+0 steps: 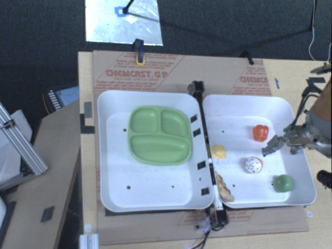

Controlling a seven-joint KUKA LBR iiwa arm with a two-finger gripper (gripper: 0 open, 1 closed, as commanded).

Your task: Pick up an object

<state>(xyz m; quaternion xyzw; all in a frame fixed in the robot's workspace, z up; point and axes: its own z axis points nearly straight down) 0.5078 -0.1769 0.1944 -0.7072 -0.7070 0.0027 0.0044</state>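
In the right bin: [244, 104] five small things lie apart from one another on the white floor, none lifted.
Red pepper-like toy: [260, 133] toward the far right part of the bin, nearest the gripper's reach.
White speckled ball: [253, 165] near the bin's middle, just below and left of the finger tips.
Green round fruit: [282, 183] by the near right corner, resting on the floor.
Yellow lump: [219, 151] close to the divider between the bins.
Tan peanut-shaped piece: [224, 189] against the divider at the near edge.
Left bin: [111, 191] bears a green divided plate [158, 135], flat and untouched.
Gripper: [274, 145] comes in from the right rim, slanted down over the bin between the red toy and the speckled ball; one grey finger shows pointing left and down, and whether the fingers are spread or closed I cannot tell.
Grasp: nothing is visible between the fingers, so I judge no object is held.
Progress: early stage, the arm is over the bin but the pick is not made.
Left to do: settle on one thing, likely the ball or the red toy as the closest, close on it and lift it clear of the floor.
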